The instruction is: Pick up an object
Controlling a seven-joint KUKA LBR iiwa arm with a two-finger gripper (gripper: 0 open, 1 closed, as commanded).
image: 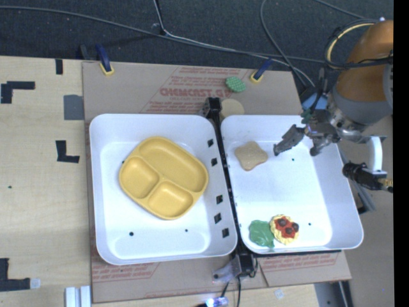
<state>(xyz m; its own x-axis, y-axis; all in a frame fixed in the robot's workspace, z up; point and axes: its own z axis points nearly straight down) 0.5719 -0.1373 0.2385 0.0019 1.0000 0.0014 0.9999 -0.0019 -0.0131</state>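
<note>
In the right bin [332, 197] lies a tan bread-slice toy [250, 155] near the far left corner. A green leaf piece [259, 233] and a yellow-and-red pizza-like toy [285, 228] rest together at the near edge. My gripper [300, 143] hovers over the far right part of this bin, to the right of the bread slice. Its two dark fingers [285, 141] are spread apart with nothing between them.
The left bin [108, 171] holds a yellow divided plate [163, 176]. A green scrubby item [235, 83] lies on the cardboard beyond the bins. A black divider clamp [213, 107] sits between the bins. Cables run across the dark far surface.
</note>
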